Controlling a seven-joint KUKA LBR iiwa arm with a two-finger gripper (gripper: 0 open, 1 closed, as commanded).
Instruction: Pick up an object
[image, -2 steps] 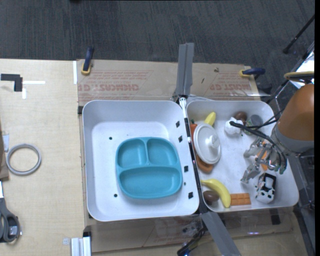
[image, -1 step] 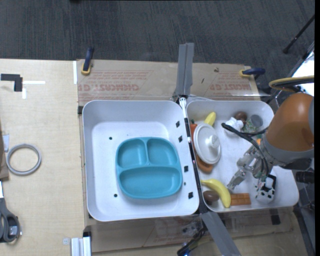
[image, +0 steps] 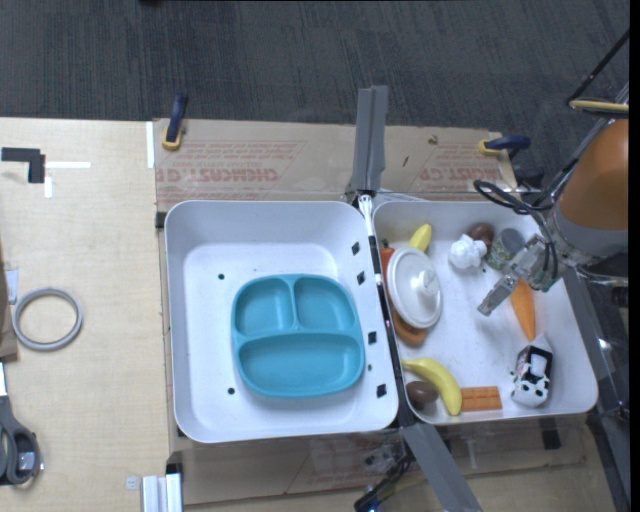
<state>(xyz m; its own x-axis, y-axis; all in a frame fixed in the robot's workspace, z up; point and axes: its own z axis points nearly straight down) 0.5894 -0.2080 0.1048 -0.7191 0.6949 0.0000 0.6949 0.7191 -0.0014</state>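
Observation:
My gripper (image: 497, 297) hangs low over the right bin (image: 575, 330), in its right half, with the arm reaching in from the right. An orange carrot (image: 525, 312) lies just to the gripper's right, close against it; I cannot tell whether they touch. A white crumpled object (image: 466, 252) and a brown item (image: 482, 233) lie just beyond the gripper. A black-and-white cow toy (image: 533, 377) sits nearer the front right corner. I see nothing held in the gripper.
The right bin also holds a white round lid (image: 415, 287), a banana (image: 437, 381), a small yellow piece (image: 421, 237) and an orange block (image: 481, 399). The left bin (image: 190, 300) holds a blue divided plate (image: 297, 335). A grey ring (image: 45, 318) lies on the bench at left.

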